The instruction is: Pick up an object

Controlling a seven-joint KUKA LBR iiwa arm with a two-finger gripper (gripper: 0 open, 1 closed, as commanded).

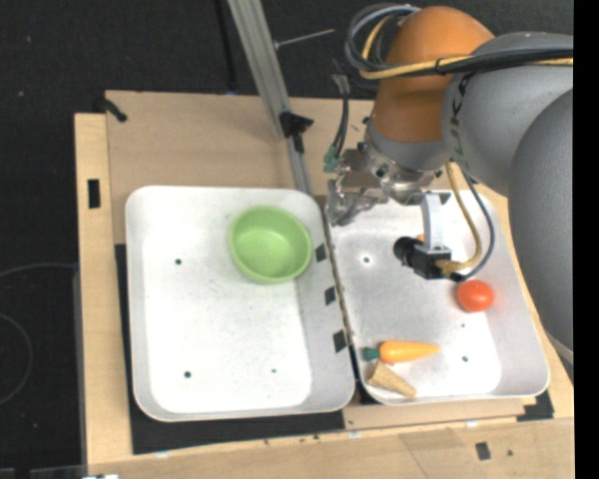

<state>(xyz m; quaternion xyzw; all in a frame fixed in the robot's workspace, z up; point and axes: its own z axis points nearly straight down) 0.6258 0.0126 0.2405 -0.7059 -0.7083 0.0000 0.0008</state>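
My claw [347,206] hangs at the right bin's [519,367] far-left corner, its state impossible to tell, well apart from the toy carrot [409,350] and red ball [474,294], so descending here risks striking the rim.

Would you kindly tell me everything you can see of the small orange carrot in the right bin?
The small orange carrot looks like a smooth plastic toy: a tapered orange body with a green stub at its left end. It lies flat, lengthwise left to right, near the front edge of the right white bin. A tan wedge-shaped piece lies just in front, touching or nearly touching it.
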